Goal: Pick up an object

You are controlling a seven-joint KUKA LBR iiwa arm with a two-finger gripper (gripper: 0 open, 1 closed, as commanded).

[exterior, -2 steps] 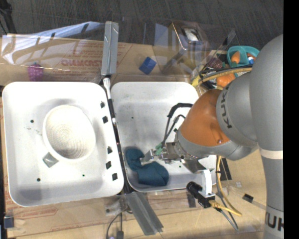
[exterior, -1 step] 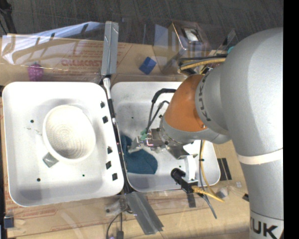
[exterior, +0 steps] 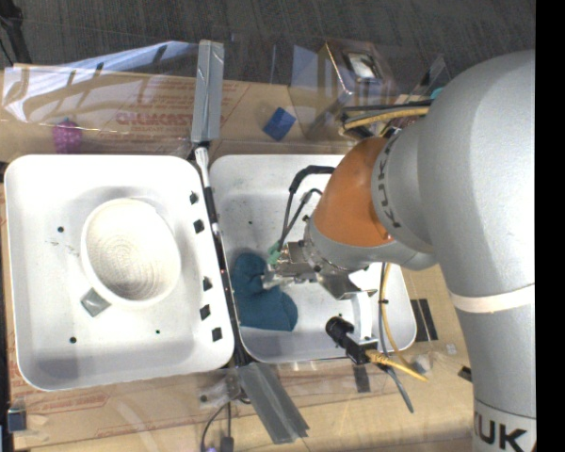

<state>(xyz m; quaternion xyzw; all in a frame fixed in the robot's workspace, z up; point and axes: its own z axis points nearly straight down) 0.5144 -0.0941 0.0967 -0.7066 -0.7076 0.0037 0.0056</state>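
Note:
A dark teal soft object [exterior: 261, 298] lies in the right bin [exterior: 254, 186], against its left wall near the front. My gripper [exterior: 281, 273] reaches down from the grey arm with the orange band [exterior: 353, 205] and sits right at the teal object's upper right edge, touching or just above it. A pale round dish-like object [exterior: 132, 250] rests in the middle of the left bin [exterior: 38, 347], with a small grey piece [exterior: 95, 301] by its lower left.
The arm's body covers the right half of the right bin. A black divider with clips [exterior: 207, 252] runs between the bins. Behind the bins lie a blue cube [exterior: 280, 122], a purple item [exterior: 67, 137] and clear plastic wrap [exterior: 94, 73] on cardboard.

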